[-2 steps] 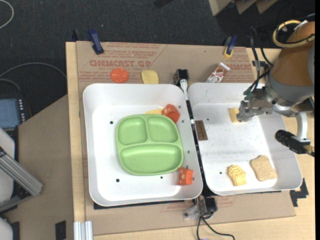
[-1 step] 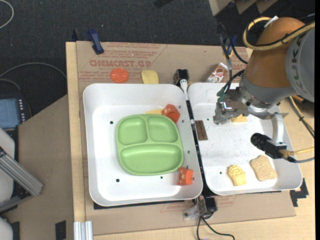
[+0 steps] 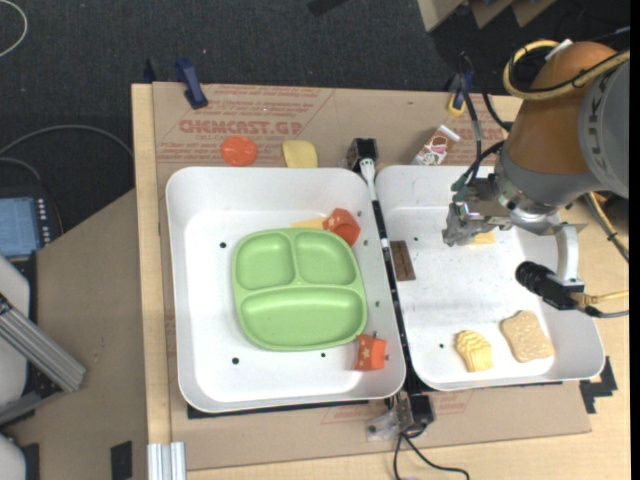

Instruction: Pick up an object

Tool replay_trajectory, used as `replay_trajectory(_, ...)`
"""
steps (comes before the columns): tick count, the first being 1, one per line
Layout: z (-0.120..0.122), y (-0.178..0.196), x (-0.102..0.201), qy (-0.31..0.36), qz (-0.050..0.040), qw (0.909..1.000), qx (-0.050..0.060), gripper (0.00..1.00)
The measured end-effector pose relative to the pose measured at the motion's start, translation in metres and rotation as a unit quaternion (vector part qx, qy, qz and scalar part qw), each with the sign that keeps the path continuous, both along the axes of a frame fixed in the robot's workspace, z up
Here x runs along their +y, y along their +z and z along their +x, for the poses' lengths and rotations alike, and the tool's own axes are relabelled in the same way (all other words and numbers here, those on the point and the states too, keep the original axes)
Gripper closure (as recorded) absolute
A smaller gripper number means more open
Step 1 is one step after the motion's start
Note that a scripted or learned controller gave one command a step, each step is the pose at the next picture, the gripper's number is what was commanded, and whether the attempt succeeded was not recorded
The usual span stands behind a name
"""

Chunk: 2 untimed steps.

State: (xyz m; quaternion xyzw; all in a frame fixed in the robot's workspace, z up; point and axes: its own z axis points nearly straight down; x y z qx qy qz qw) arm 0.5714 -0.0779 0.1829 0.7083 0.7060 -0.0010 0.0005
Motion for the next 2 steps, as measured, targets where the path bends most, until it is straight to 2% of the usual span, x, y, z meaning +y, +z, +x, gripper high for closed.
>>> replay_trajectory(1, 0.0, 0.002, 0.002, 0.001, 0.0007, 1.0, -0.001, 0.0)
replay_trajectory(2, 0.07, -0.015, -0.038, 0.002, -0.0007, 1.0, -0.003, 0.0)
